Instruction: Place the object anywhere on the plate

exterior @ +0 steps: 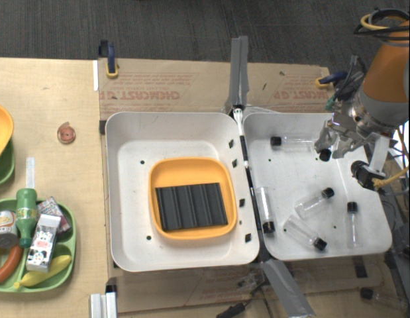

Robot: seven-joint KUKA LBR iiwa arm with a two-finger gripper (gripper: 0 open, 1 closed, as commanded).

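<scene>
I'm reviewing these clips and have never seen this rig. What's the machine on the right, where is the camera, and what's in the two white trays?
One camera looks down at a slant on a bench. The grey arm with an orange band reaches in from the right; its end effector hangs over the right tray. I cannot tell whether it holds anything. That tray contains several clear vials with black caps, such as one near the middle. The left tray holds an orange plate with a dark ribbed insert. No vial lies on the plate yet.
</scene>
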